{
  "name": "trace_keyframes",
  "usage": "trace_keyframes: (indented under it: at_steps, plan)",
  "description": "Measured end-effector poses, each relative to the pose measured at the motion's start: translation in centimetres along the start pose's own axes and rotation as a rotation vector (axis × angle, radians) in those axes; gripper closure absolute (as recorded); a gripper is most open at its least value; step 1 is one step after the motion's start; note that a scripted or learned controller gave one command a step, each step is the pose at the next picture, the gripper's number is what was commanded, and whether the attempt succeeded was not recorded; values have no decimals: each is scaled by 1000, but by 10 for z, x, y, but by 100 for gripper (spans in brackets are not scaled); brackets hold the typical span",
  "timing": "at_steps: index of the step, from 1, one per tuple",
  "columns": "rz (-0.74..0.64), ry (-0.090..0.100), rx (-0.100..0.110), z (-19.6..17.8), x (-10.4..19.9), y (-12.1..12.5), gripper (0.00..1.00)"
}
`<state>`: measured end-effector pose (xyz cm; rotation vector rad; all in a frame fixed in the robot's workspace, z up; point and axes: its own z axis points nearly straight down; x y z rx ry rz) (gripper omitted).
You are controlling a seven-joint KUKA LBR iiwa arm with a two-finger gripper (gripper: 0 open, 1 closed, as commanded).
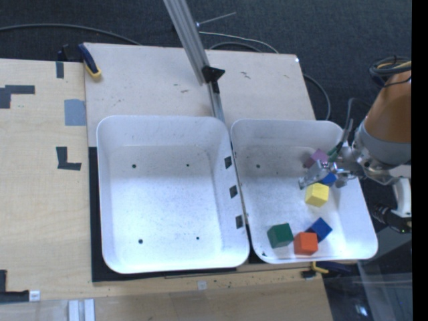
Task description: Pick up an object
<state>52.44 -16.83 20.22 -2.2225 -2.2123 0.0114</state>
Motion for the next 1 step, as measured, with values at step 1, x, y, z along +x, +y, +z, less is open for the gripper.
trace_keyframes:
  at_steps: [1]
  plan:
    - [-5, 2, -4, 22, -9, -6, 0]
